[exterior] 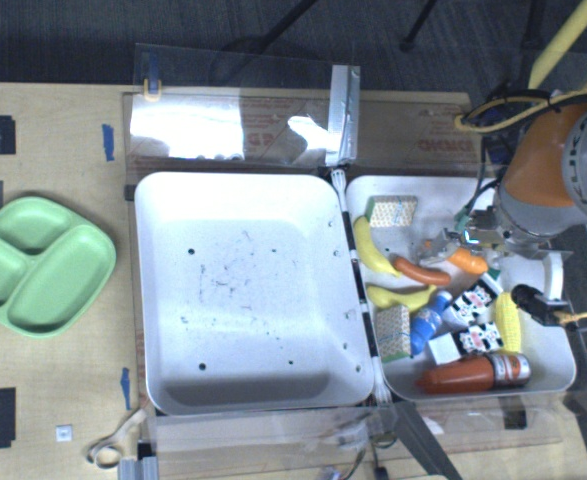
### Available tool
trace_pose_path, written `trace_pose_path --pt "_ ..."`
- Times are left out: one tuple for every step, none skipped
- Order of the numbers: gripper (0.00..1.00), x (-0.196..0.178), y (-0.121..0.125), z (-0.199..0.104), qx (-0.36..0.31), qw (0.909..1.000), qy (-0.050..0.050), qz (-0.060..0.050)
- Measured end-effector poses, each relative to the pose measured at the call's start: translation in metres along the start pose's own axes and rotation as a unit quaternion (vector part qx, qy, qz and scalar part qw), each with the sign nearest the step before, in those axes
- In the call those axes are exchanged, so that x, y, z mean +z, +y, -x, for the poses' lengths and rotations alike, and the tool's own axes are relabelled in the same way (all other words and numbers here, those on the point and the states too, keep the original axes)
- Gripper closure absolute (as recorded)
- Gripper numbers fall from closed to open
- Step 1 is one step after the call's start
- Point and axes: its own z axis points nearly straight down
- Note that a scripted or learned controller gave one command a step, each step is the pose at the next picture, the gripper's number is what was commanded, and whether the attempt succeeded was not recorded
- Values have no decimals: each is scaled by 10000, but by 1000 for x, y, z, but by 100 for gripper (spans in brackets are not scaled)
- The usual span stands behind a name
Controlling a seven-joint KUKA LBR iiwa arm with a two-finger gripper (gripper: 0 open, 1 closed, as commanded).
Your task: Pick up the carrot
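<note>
Carrot (pixel 469 261) in the right bin (pixel 558 373), just under the gripper (pixel 465 238).
It lies at 3 o'clock from the banana (pixel 371 253); I cannot tell the gripper's state.

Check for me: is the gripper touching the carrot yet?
Cannot tell. In the camera view the gripper sits right over the carrot's top edge in the right bin, and their outlines overlap, so neither contact nor a gap shows plainly.

Arm: grey, orange band above wrist, entering from right edge | Wrist: angled down and leftward | Tool (pixel 460 240): lowered at upper right of view, pointing left | Finger state: indiscernible
</note>
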Motion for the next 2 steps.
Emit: trace_pose_path --pt "100 -11 2 1 9 10000 -7 27" --pt "100 -129 -9 -56 2075 9782 -4 -3"
